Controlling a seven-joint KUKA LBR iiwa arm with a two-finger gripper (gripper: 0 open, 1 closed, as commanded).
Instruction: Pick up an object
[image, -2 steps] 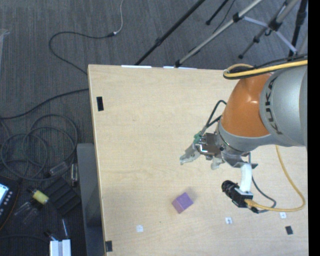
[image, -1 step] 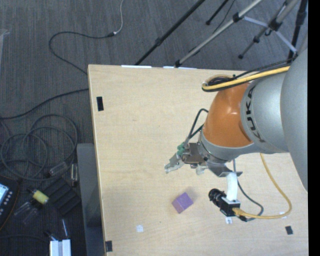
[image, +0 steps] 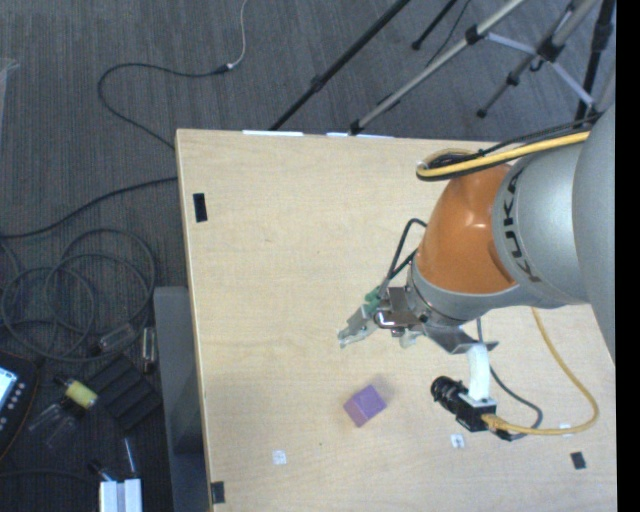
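The end effector (image: 352, 332) hangs over the middle of the pale tabletop (image: 280, 240), reaching in from the right under the orange wrist band, and its two thin fingers look spread apart with nothing between them. The one candidate, a small purple block (image: 365, 404), sits on the tabletop nearer the camera than the fingertips and a touch to their right, near but clearly apart from them. It's squarish with no real long axis, so the coming move looks like a short shift toward the near edge, then straight down.
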